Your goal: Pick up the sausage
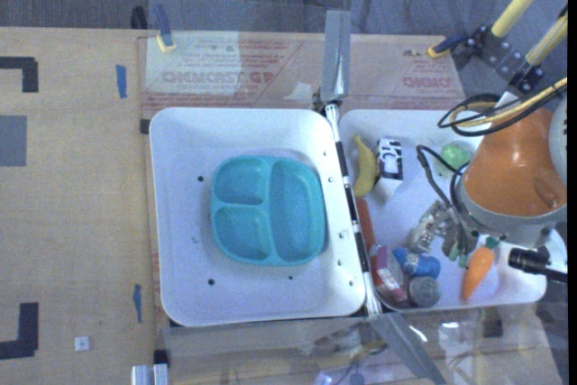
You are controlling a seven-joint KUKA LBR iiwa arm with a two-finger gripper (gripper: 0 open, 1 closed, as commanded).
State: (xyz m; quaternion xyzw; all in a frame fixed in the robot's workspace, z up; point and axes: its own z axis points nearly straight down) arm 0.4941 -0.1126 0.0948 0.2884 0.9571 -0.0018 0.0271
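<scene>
Against the left wall of the right-hand shallow white bin (532, 288), a long reddish-brown sausage (363, 225), lying lengthwise just below a yellow banana (363, 169) and apart from the metal two-finger gripper (439, 232). Gripper low over that bin's middle, near a small blue object (420, 265), a round grey can (424, 290) and an orange carrot (477, 271); spread or pressed together, impossible to tell. Left-hand shallow white bin (180, 221) with a teal three-compartment plastic plate (268, 210) at its middle; small black-and-white box (389, 158) just right of the banana.
</scene>
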